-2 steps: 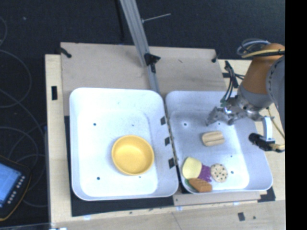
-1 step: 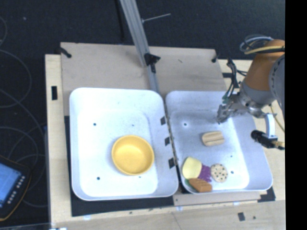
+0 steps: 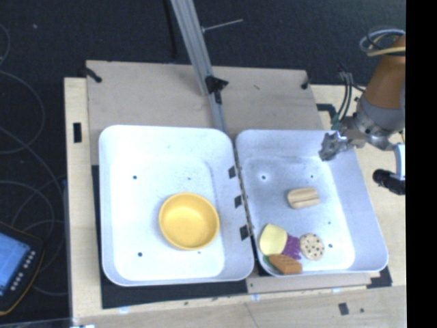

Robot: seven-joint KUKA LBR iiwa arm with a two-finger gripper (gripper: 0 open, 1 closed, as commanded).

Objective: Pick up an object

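i've got the gripper [image 3: 330,146] sitting at the far right rim of the right bin [image 3: 273,149], up in its back corner, nothing under it but bare white floor; whether its jaws are open or closed i cannot tell, it reads as one small grey lump from up here; nearest candidate is the tan block [image 3: 302,197], lying alone mid-bin, well apart from the clutter; that's the one i'd go for, coming down straight over it and closing across its short side; the front corner is messier: a yellow piece [image 3: 273,238], something purple [image 3: 293,246], a speckled round cookie [image 3: 312,246] and an orange piece [image 3: 285,264] all touching or overlapping, possibly on a dish, hard to say; the yellow bowl [image 3: 189,220] sits in the left bin [image 3: 136,156]; the arm's upper part is cut off at the right.
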